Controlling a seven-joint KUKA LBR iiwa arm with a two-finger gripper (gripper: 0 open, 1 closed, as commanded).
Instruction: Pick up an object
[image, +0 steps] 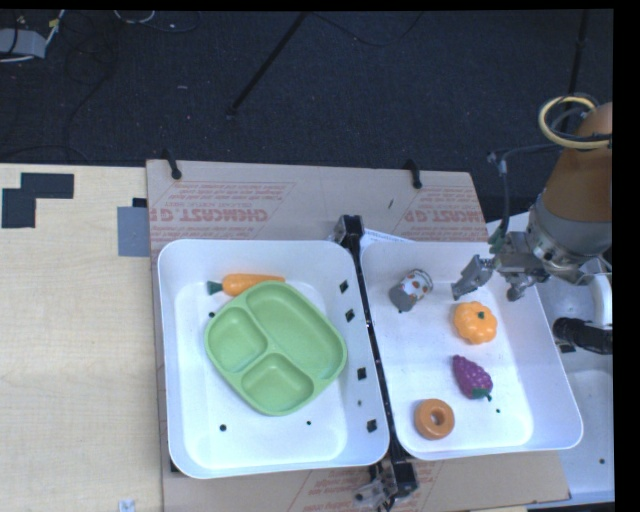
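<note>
Four small objects lie in the right bin (560, 400) below the gripper (492, 279), whose fingers are spread and hold nothing. The orange pumpkin (474, 322), just beneath, should be straddled squarely, so it is not squeezed out sideways.

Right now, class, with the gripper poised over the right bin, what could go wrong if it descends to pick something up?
1. The gripper hangs near the orange pumpkin, whose rounded shape might slip out of a pinch.
2. The pumpkin lies near the right bin's far edge, so a descent might clip the rim.
3. The purple grapes lie close below the pumpkin; a missed grab may knock them.
</note>
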